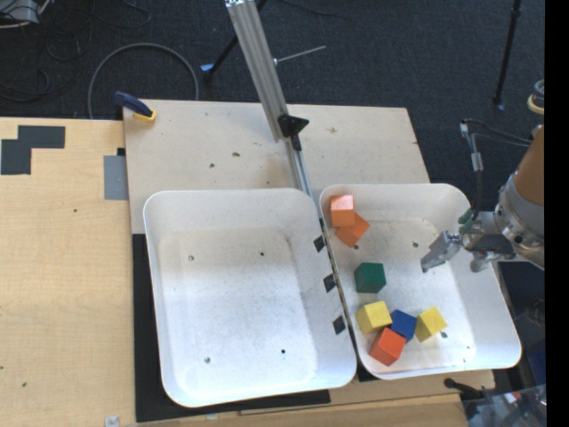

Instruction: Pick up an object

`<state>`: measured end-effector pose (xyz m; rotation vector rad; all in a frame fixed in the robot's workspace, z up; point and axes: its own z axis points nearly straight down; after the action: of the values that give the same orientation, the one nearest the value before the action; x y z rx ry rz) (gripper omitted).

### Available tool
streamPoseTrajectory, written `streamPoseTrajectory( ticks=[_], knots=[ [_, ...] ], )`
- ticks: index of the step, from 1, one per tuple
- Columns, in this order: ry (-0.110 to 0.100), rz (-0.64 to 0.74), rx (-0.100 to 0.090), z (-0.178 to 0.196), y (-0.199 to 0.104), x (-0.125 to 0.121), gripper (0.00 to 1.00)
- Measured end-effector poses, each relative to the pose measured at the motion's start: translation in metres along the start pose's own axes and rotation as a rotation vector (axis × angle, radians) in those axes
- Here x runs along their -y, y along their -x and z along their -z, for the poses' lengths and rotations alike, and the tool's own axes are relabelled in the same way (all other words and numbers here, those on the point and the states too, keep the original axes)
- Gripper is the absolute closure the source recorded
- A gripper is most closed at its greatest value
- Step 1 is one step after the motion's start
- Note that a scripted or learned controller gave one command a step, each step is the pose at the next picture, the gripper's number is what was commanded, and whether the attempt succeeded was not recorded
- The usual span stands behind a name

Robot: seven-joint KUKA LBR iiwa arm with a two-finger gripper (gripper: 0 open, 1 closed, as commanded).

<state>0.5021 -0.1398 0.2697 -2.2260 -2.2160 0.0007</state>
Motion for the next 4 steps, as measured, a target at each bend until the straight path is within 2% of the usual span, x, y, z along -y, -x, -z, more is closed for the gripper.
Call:
streamPoseTrajectory(
  ticks=[1, 2, 3, 4],
  knots=[
    [-0.009, 0.009, -0.004, -0.084, -0.048, -0.066, 0.00],
    [0.001, 0.003, -0.003, -0.179, -0.040, -0.047, 0.00],
    [-0.001, -0.001, -0.003, -0.168, -0.038, -0.046, 1.00],
    [0.001, 0.007, 0.001, -0.166, -0.023, -0.093, 1.00]
  ],
)
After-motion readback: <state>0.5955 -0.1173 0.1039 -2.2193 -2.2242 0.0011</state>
